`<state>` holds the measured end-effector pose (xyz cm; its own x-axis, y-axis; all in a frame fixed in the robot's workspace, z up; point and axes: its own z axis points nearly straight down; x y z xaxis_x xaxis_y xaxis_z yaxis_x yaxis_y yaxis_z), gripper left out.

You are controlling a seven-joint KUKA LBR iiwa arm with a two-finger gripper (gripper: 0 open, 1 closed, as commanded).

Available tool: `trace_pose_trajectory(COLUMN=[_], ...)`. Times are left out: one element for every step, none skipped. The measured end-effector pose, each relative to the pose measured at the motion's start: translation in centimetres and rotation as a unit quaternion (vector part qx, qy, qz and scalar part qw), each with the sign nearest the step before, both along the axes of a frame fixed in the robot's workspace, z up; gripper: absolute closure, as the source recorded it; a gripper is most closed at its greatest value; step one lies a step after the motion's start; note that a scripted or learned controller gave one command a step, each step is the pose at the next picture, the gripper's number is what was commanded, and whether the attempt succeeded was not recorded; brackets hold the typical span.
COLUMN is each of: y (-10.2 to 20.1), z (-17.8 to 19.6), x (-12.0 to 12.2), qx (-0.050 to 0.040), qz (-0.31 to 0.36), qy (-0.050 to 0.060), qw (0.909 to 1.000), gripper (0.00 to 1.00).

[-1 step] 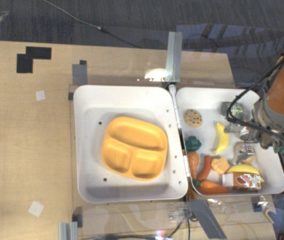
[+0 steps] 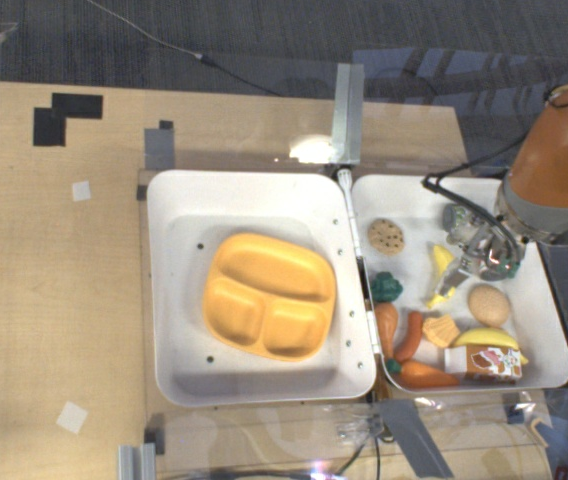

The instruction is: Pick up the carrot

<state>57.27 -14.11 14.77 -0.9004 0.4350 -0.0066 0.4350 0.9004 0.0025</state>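
Observation:
The carrot (image 2: 428, 375), orange with a small green end, lies along the front wall of the right bin (image 2: 554, 318). A second orange tapered piece (image 2: 387, 328) stands just left of it, below a dark green leafy piece (image 2: 385, 288). My gripper (image 2: 472, 256) hangs over the middle of the right bin, beyond the carrot and to its right, well apart from it. A yellow toy piece (image 2: 443, 266) lies directly left of the gripper. The arm's orange band (image 2: 562, 158) is at the right edge of the view.
The right bin also holds a cookie (image 2: 386, 235), a reddish sausage (image 2: 409, 336), a cracker (image 2: 441, 329), a tan egg-shaped piece (image 2: 489, 306), a banana (image 2: 486, 339) and a small carton (image 2: 486, 363). The left bin (image 2: 179, 268) holds a yellow divided plate (image 2: 268, 295).

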Motion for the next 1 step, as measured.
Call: trace_pose_trajectory(y=[2.33], z=[-3.84], x=[5.43], qx=[0.0006], qz=[-0.033], qy=[0.0], qw=[0.9995], gripper=[0.0])
